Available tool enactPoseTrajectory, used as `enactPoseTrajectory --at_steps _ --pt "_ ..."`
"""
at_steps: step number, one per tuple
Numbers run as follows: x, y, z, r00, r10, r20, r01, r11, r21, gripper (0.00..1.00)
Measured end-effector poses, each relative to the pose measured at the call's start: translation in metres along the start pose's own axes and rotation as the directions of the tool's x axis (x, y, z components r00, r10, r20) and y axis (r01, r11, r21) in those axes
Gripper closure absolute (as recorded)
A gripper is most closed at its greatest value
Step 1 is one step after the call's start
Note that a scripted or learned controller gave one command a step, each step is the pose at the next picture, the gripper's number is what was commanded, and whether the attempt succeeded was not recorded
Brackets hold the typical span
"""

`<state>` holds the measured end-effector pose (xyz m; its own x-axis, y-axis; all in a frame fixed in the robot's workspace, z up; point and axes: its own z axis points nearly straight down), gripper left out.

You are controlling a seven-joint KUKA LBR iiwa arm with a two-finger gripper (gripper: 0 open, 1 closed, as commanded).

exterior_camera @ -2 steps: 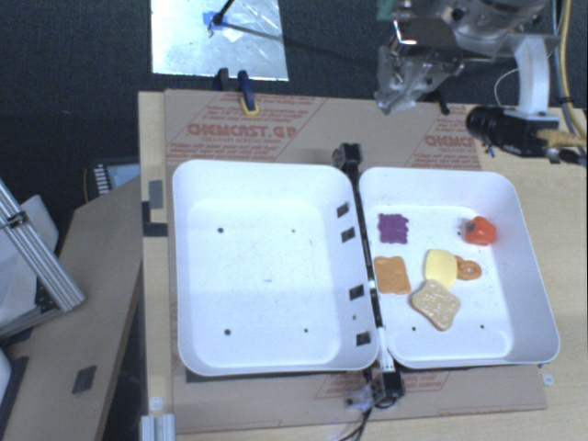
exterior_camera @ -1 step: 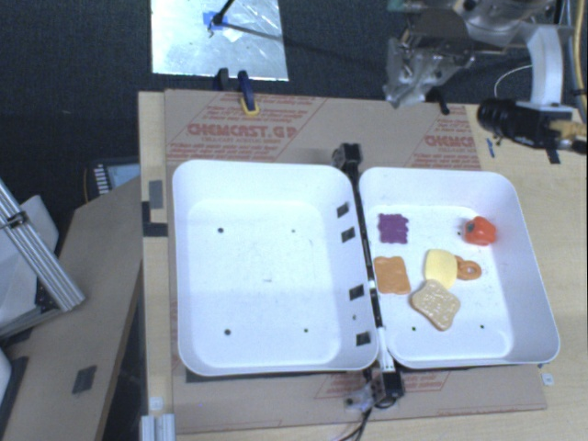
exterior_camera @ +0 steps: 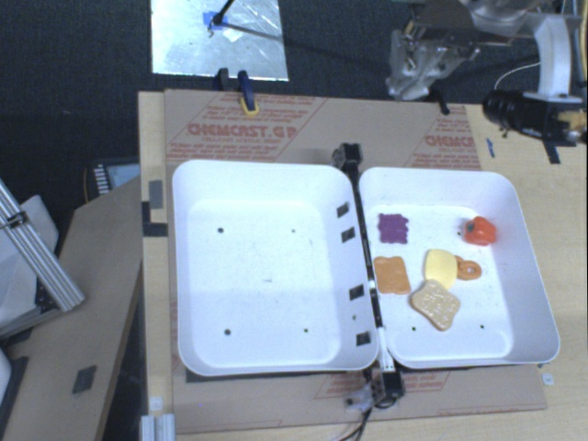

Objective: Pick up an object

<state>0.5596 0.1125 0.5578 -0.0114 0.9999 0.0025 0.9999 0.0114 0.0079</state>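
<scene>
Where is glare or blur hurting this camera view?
Camera view: the left bin floor is washed out bright; the foil sheet behind the bench glares; the tool looks soft and dim against the dark floor; the purple piece and tomato read clearly.

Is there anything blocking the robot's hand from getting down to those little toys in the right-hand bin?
Nothing visible does. The hand hangs above the bench's far edge, beyond the right bin. The purple piece, red-orange toy, yellow block and two tan pieces lie uncovered.

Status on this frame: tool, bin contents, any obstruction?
Tool high beyond right white bin, holding nothing visible. Purple flat piece, red-orange round toy, yellow block untouched. Nothing blocking.
</scene>
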Motion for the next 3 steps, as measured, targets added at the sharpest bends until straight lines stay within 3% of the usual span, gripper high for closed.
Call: enactPoseTrajectory --at_steps 1,2,3 --pt "0.000 0.000 -0.011 1.000 -0.004 0.000 0.004 1.000 -0.002 1.00" --pt "0.067 -0.031 0.025 1.000 0.000 0.001 0.000 1.000 0.011 1.00" --pt "0.063 -0.029 0.023 1.000 0.008 0.001 -0.008 1.000 0.006 0.00"
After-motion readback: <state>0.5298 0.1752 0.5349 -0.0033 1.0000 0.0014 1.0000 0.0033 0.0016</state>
